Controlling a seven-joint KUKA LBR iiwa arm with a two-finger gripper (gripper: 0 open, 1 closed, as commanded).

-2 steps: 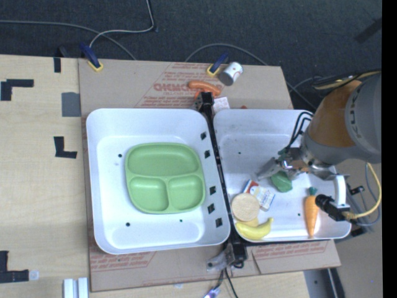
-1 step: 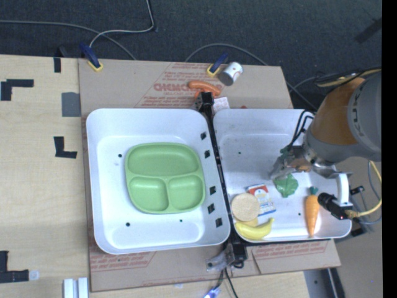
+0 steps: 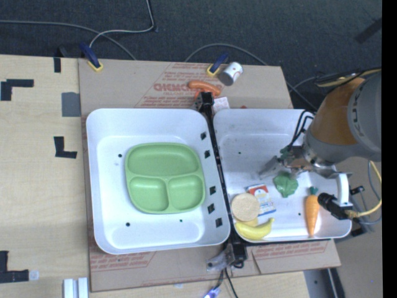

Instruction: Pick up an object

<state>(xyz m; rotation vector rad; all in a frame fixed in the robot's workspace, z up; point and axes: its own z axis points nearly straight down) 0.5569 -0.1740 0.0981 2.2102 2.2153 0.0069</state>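
Showing a bench [image 3: 37, 166] from above, with two white bins side by side at centre frame. Left bin [image 3: 105, 135]: holds a green divided plate [image 3: 165, 177], lying flat. Right bin [image 3: 248, 129]: holds the small items, all gathered in its lower right part. Arm [image 3: 347, 123]: enters from the right edge of the frame, its gripper [image 3: 286, 161] lowered into the right bin directly above a green lump [image 3: 286, 184]; whether the hand is released or clenched cannot be told, and nothing is seen held in it. Banana [image 3: 254, 230]: curved, at the lower rim, touching a round tan disc [image 3: 245, 207]. Carrot [image 3: 312, 215]: upright along the right wall, near the lower right corner. Small card [image 3: 263, 197]: flat, partly under the disc. The green lump, just below the gripper and nearest to it, is judged the likely target: probably a light toy, perhaps soft and bumpy, with little tendency to slip; a pinch across its narrower middle looks best. The carrot appears smooth and tapered, so a hold at its thick end would suit.
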